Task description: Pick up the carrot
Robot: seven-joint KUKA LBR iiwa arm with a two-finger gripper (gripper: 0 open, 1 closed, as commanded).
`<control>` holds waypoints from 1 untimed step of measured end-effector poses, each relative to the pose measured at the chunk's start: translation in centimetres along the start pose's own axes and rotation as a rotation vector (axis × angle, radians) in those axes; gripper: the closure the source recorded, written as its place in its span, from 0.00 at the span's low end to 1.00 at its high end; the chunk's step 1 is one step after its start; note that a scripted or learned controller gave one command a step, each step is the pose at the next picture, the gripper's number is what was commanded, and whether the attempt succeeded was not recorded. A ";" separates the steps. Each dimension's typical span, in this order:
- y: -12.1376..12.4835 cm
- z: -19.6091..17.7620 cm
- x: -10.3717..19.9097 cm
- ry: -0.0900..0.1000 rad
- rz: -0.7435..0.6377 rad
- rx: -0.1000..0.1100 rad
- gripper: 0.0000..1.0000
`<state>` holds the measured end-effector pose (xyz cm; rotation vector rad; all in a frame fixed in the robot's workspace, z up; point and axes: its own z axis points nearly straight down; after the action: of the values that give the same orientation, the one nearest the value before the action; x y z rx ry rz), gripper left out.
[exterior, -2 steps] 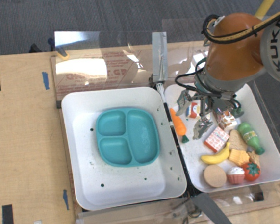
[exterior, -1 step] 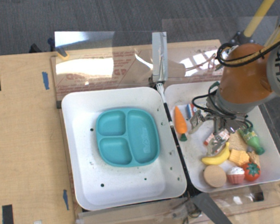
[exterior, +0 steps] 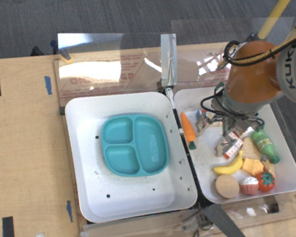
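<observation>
Gripper (exterior: 232, 139) hangs low in the right bin (exterior: 292, 179), under the orange wrist band. Fingers are lost among cabling and a red-and-white packet (exterior: 233, 146); cannot tell how they stand, and nothing is visibly held.

Closest to the gripper: the packet right at its tip, a banana (exterior: 228, 167) just below it, a green bottle (exterior: 266, 148) to its right side in the view. A little further down, a yellow wedge (exterior: 252, 167), a round tan piece (exterior: 227, 186), a cupcake (exterior: 248, 185) and a tomato (exterior: 266, 181) crowd the bin's near corner.

Carrot (exterior: 188, 129) lies apart from the gripper, toward the divider between the bins, lengthwise along the right bin's left wall, green top pointing toward the camera. No clutter touches it.

Judgement: looks like a toy, likely light, rigid, smooth plastic, tapered, so prone to squirting out of a pinch near the narrow end. Best hold is across the thick middle, jaws closing crosswise to its length. The wall close beside it leaves little room for the finger on that side.

Farthest: the teal divided plate (exterior: 135, 144) in the left bin (exterior: 83, 147).
</observation>
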<state>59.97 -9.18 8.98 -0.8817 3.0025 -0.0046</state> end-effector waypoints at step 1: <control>-0.1 -1.4 -0.4 -0.013 0.003 0.006 1.00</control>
<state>60.36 -9.07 10.37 -0.8725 2.9901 -0.0083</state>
